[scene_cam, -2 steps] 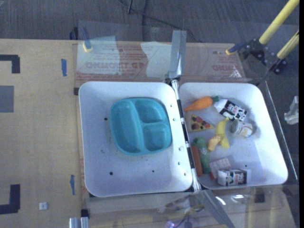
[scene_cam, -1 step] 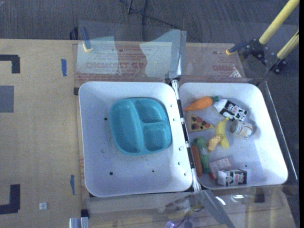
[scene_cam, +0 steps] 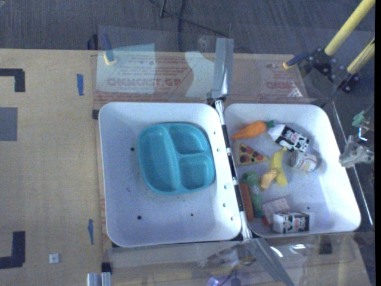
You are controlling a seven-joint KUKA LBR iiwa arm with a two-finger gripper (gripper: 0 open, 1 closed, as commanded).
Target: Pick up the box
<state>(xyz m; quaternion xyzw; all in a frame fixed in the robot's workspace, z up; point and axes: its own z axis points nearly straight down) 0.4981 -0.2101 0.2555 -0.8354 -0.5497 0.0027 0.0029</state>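
Nearest the lower edge of the frame, in the lower part of the right bin (scene_cam: 339, 186): the box (scene_cam: 291, 222), small, white with dark print, lying on its side close to the bin's lower wall. Touching it from above left, a pale pinkish pack (scene_cam: 276, 207). Left of both, along the bin's left wall, a long red-orange piece (scene_cam: 247, 198), with a green toy vegetable (scene_cam: 251, 180) just above it.

Toward the middle of the bin, a yellow toy fruit (scene_cam: 270, 178) and a second yellow piece (scene_cam: 278, 159), close together; just right of them, a small can (scene_cam: 304, 161) on its side. Further up, a pizza slice (scene_cam: 251, 155), then a carrot (scene_cam: 250, 130) pointing left, and a black-and-white carton (scene_cam: 291, 138) at the upper right of the heap.

At the frame's right edge, outside the right bin's wall and well apart from the box, the gripper (scene_cam: 357, 151), pale and metallic, partly cut off; open or closed, cannot tell. Nothing seen in its hold.

In the left bin (scene_cam: 116, 124), a teal divided plate (scene_cam: 177, 158), lying flat near the centre.

In the upper right corner, yellow poles (scene_cam: 352, 21) on a dark clamp. At upper left, on the wooden bench (scene_cam: 41, 159), a strip of blue tape (scene_cam: 80, 84).
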